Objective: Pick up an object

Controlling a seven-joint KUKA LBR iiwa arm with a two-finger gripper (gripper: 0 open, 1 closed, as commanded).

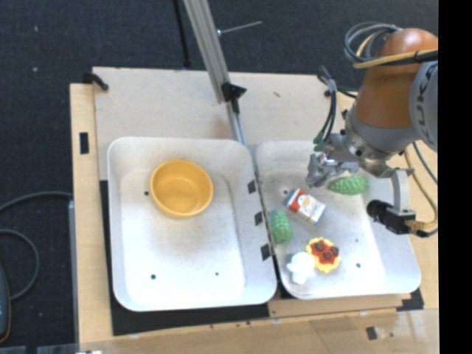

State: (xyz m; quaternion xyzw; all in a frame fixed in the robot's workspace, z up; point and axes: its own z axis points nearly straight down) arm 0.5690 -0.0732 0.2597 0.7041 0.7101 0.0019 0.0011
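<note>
Gripper [322, 169] over rt bin [383, 271], nr carton [305, 205].

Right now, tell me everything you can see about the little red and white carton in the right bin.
The carton is a small box, red over most of its upper face and white toward its lower right end, with what looks like printed card. It lies flat and turned at an angle on the floor of the right bin, near the bin's middle. It appears intact. Nothing seems to touch it: the green object sits apart at its lower left, and the gripper hangs just above and to its right.
</note>
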